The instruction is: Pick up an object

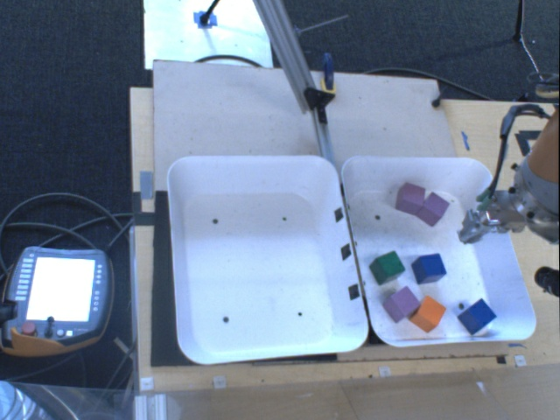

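At the near end of the right bin (516,318), closest to the table's front edge, lie a blue cube (477,316), an orange cube (429,313) and a light purple cube (402,304), the last two touching. Just beyond them sit a second blue cube (428,268) and a green cube (386,267), apart from each other. Farther still, two purple blocks (421,203) lean together near the bin's far wall.

My jaws (472,227) hang over the right side of this bin, level with that purple pair. I cannot tell how far apart they stand, and I see nothing between them. I judge I am in the approach, with no pick made yet. Next I need to choose one block, ideally the lone second blue cube, centre over it and descend. The left bin (188,261) holds no blocks.
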`<action>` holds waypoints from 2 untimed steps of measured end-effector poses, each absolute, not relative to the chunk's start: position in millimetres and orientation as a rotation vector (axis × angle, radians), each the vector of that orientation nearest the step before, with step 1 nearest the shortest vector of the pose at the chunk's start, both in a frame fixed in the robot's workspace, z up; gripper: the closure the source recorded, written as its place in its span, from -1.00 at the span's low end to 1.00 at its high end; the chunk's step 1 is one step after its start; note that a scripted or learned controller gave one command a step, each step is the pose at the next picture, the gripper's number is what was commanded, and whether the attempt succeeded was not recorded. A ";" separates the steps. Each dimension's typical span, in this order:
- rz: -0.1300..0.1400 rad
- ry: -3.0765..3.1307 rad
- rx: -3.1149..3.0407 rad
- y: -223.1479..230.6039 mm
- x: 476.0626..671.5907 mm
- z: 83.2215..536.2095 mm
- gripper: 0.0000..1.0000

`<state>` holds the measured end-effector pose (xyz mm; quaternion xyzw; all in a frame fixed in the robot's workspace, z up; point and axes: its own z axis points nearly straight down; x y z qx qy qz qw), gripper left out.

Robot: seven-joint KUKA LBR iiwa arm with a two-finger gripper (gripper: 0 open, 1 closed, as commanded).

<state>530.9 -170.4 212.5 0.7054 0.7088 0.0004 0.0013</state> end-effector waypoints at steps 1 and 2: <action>0.004 2.232 2.211 -119.1 540.7 205.9 1.00; 0.004 2.232 2.209 -69.1 552.2 201.8 1.00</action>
